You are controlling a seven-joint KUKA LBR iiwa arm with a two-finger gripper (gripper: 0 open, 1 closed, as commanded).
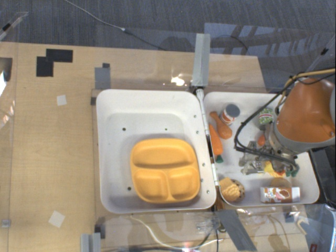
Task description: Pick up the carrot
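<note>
arm (310, 114) | cut by right edge | hides yellow item (273, 168) partly

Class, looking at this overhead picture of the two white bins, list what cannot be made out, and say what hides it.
- Gripper: fingers buried in cables and metal under the orange band; open or shut is unclear.
- Yellow item beneath the gripper: mostly covered, identity unclear.
- Green-capped item in the right bin: half hidden behind the arm.
- Small labelled packet: print too small to read.
</note>
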